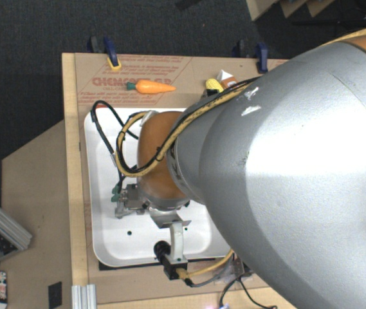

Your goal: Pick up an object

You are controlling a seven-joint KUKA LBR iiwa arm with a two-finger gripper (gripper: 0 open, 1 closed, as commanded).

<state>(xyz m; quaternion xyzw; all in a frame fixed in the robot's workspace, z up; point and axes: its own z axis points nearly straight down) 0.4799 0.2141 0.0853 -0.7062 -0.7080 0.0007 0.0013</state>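
The arm [285,172] hangs low over the white bin [102,237], its wrist hiding the gripper, so I cannot tell how that stands. A toy carrot [152,87] lies on the cardboard [137,69] beyond the bin, long axis left-right, tip pointing right; a good grasp would close across its width.

Orange toy carrot [152,87] on cardboard
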